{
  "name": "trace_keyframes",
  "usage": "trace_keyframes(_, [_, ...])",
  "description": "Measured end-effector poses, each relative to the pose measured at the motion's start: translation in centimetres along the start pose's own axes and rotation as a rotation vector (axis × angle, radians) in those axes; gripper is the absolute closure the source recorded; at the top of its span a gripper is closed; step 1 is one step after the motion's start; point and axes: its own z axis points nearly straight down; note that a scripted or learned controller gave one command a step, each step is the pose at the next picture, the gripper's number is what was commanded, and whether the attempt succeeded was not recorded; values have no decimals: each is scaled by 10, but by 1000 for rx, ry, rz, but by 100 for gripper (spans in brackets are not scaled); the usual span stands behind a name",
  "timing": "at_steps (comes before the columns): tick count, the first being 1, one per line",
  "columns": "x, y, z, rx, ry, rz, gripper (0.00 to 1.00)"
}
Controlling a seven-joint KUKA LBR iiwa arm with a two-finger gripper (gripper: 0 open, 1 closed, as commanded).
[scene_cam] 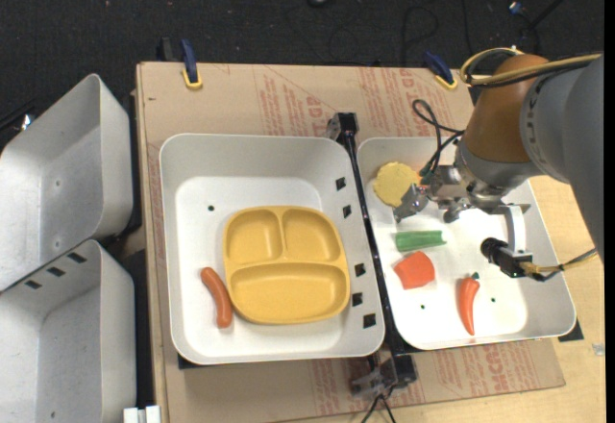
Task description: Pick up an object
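Camera view, looking down at a slant: two white bins side by side on the table (250, 85). Left bin (183, 219) holds a yellow divided tray (285, 264) with a sausage (217, 296) just beside its left edge. Right bin (538, 311) holds a pale yellow round piece (392, 182) at the upper left, a green piece (419, 239) below it, an orange-red wedge (415, 270) and a red-orange pepper (468, 302) — all lying apart from one another. The arm (538, 118) reaches in from the right; the pincer (430, 196) sits low between the yellow piece and the green one — its state I cannot tell, nothing seen gripped.
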Motion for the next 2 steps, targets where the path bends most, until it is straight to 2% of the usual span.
trace_keyframes(1, [0,2,-14,-8,-2,1,100])
trace_keyframes(2, [-4,1,-57,-11,-3,1,100])
